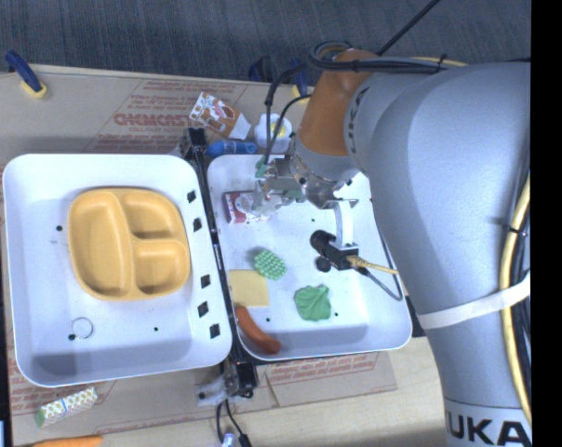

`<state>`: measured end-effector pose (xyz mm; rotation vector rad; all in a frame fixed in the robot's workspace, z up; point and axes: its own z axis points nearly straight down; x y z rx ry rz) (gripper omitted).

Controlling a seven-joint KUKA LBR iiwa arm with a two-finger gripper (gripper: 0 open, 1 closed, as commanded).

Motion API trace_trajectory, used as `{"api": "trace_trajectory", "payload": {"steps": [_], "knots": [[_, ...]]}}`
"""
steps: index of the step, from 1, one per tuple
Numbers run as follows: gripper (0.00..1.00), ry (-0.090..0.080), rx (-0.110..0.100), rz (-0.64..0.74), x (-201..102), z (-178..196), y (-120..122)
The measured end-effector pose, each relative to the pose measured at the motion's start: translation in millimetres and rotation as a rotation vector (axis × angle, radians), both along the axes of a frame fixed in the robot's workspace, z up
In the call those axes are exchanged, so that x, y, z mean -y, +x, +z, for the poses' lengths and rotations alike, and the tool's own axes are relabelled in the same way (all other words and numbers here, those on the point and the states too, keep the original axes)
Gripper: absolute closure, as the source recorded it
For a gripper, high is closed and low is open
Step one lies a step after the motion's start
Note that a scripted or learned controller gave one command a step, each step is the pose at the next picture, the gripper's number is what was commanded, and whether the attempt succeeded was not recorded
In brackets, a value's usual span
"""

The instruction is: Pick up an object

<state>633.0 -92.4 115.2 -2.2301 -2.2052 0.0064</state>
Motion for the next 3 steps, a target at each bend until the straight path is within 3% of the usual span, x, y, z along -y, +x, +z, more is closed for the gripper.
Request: {"api": "trace_trajectory", "payload": {"steps": [1, 2, 3], "knots": [[0.00, 0.000, -0.001, 0.001, -0.4, -0.2, -0.1], [0.00, 0.000, 0.010, 0.110, -0.6, -19.3, 4.3], [1.00, -0.008, 0.009, 0.113, 2.9, -7.4, 4.9]]}}
